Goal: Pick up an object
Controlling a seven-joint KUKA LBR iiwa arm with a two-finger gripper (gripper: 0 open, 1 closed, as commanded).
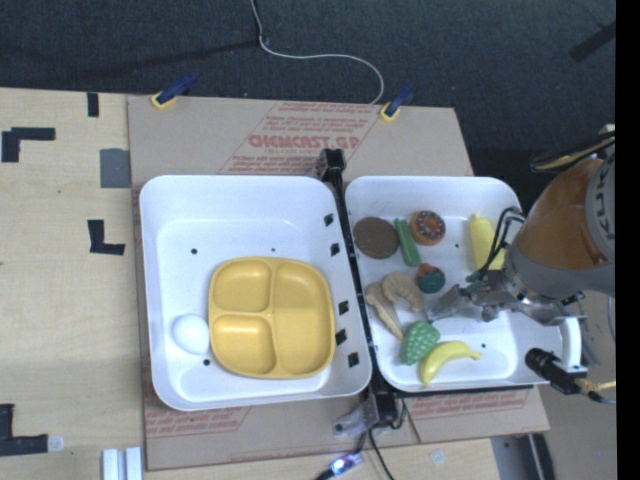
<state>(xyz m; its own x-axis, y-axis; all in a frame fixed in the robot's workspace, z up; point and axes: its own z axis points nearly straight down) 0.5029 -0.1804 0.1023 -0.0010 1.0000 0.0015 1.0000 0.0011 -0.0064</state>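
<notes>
Cardboard [290, 138] covers my bench, dark floor beyond it, both bins sitting on top. Starting at the left: the left bin [165, 208] carries a yellow divided plate [271, 317] dead centre, with a white egg-shaped ball [190, 333] touching the plate's edge at its nine o'clock.

Crossing the divider into the right bin [455, 185], that's where my candidates are. Brown disc [376, 237] at eleven o'clock, a green stick [408, 242] beside it, a donut [428, 227] at twelve, a yellow piece [481, 240] at one. Lower down, a tan glove-like toy [392, 296], a green cluster [419, 342] and a banana [447, 357] at six.

My gripper [455, 301] sits low near bin centre, just beside a small green-and-red piece [430, 278]. I cannot tell how wide it stands, and I see nothing held.

My call: this is the approach. I'd centre squarely over one item, probably that small piece, keeping clear of the tan toy so nothing gets nudged aside.
</notes>
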